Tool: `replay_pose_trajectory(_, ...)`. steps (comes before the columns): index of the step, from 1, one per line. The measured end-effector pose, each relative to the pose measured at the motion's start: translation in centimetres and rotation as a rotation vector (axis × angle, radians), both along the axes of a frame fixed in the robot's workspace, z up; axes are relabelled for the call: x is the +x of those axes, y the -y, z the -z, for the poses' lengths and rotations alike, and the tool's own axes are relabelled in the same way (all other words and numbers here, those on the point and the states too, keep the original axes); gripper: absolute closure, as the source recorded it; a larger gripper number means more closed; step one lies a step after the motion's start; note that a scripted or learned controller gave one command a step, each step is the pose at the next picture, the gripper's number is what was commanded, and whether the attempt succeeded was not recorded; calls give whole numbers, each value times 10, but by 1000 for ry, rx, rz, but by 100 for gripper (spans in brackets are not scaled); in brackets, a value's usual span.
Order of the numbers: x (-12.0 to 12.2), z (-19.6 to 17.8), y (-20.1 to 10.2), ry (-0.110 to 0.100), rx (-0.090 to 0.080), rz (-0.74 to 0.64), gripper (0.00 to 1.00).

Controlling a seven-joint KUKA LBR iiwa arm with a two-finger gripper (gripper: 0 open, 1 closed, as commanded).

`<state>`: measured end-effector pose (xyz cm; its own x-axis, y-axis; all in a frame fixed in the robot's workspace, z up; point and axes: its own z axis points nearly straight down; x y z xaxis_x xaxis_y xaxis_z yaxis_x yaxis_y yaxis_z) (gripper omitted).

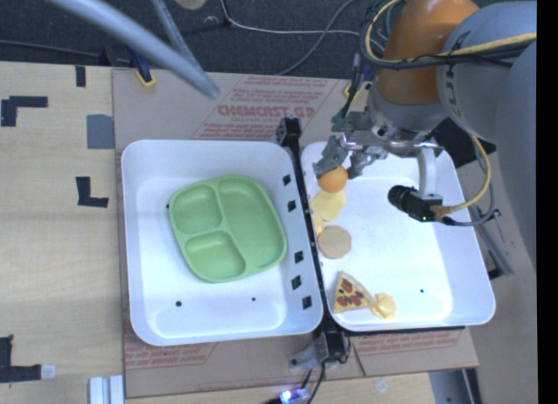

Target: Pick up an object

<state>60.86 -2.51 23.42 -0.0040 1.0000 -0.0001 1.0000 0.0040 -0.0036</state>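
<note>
The gripper (342, 160) hung over the right white bin's (453, 306) far-left corner, fingers clamped on a small round orange ball (331, 180).

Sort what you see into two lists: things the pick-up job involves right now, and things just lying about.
In the job:
gripper
orange ball just below the gripper
right bin

Lying about:
green tray in the left bin
yellow piece
tan disc
pizza slice
</note>
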Motion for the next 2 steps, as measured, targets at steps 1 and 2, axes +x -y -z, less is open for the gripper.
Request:
replay_pose_trajectory(1, -12, 4, -59, 0, 0, -1, 100)
replay_pose_trajectory(2, -34, -2, -113, 1, 1, -2, 100)
